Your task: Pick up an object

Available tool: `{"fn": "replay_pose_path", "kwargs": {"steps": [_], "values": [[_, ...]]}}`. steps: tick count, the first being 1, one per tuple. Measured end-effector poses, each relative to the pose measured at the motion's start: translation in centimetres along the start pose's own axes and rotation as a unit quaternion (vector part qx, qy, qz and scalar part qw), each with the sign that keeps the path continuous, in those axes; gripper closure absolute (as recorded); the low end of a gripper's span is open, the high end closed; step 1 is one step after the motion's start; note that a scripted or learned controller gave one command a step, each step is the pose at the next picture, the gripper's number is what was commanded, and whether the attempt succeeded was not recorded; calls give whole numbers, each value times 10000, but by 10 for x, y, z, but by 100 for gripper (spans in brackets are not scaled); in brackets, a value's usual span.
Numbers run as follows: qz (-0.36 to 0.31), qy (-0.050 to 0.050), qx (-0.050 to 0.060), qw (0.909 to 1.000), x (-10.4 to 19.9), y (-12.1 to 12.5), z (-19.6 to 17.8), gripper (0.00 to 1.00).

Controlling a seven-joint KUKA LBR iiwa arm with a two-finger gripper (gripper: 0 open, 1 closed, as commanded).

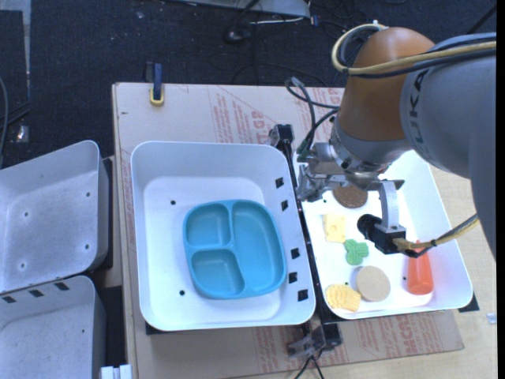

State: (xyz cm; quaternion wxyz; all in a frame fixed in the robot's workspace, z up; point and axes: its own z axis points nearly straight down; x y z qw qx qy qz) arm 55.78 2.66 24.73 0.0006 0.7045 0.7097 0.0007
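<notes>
Front row: a ridged yellow piece [342, 296], a tan disc [372, 283] and an orange piece [419, 275] lie along the near edge of the toy bin [448, 289]. The first two touch.
Middle: a green piece [357, 251] lies just beyond them, with a yellow slab [335, 228] close behind it.
Neighbour: a blue plate [233, 248] with three wells lies alone in the plate bin [158, 180].
Tool: the tool [319, 181] hangs over the toy bin's far inner corner, beside the wall the bins share. Whether it is open or shut cannot be told, and nothing shows in its hold.
Likely target: a brown disc [349, 197] lies nearest the tool, partly under the wrist.
Step in hand: the pick looks not yet made.
Doing it well: come straight down, centred on one piece. Stay off the bin wall and clear of neighbouring pieces.
Surface: the brown-boarded surface [205, 109] runs on behind both bins.
Hard to make out: the arm [442, 109] covers the toy bin's far side, and the disc's far edge is hidden.
</notes>
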Motion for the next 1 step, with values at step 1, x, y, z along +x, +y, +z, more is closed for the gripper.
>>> {"fn": "replay_pose_path", "kwargs": {"steps": [1], "values": [[-3, 7, -3, 10000, 49, 20, -3, 100]]}}
